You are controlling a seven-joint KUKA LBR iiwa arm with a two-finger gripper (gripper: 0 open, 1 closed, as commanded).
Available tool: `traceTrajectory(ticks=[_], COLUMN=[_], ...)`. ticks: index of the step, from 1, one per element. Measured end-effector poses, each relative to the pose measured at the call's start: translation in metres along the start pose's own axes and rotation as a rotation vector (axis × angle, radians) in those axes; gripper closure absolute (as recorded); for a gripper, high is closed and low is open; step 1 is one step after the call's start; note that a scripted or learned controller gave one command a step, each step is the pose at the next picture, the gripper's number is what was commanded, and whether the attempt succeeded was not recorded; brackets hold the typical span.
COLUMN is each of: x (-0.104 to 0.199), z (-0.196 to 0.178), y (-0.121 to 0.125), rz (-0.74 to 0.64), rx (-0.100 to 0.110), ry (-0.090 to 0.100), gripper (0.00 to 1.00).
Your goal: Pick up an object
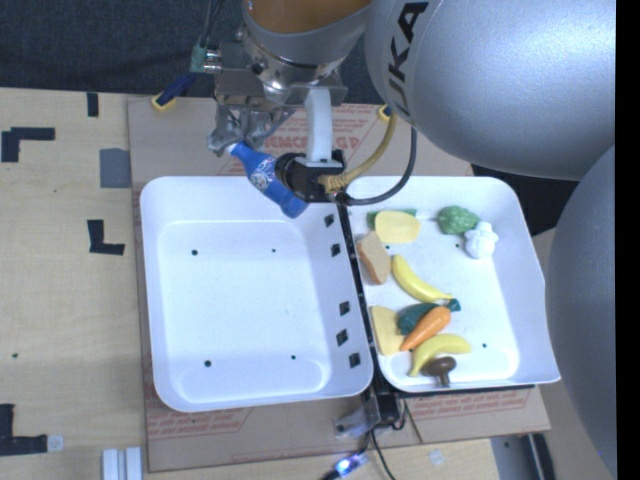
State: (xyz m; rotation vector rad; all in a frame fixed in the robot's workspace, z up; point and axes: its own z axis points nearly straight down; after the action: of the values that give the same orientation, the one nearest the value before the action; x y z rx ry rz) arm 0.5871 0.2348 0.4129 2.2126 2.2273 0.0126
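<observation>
Gripper (243, 146) hangs above the far rim of the left bin (160, 268), fingers closed on the upper end of a blue bottle-shaped toy (268, 180), which slants down and right toward the divider between the bins. Toy appears lifted clear of the bin floor (judged from its tilt and position over the rim; contact underneath cannot be confirmed).

Right bin (520, 258) carries the remaining toy food: a yellow slice (397, 227), green broccoli-like piece (457, 219), small white figure (481, 240), bread-coloured piece (374, 259), banana (418, 281), carrot (426, 328), a second banana (443, 347) and a brown mushroom-like piece (441, 367).

Step in hand, as judged: carrying the grasped toy. Grip sits near one end, so the free end could swing; a slow, level travel would serve best, keeping the hanging end above the rim and the divider.

Room: the left bin's floor is wide and bare, good for setting down. The right bin is crowded along its inner side.
</observation>
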Motion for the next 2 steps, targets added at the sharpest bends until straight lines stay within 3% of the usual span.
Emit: traceTrajectory(ticks=[1,2], x=[0.000,-0.013], z=[-0.123,-0.121], y=[-0.020,0.046], rz=[0.002,0.008], rx=[-0.004,0.004], ry=[0.001,-0.006], gripper=[1.00,1.00])
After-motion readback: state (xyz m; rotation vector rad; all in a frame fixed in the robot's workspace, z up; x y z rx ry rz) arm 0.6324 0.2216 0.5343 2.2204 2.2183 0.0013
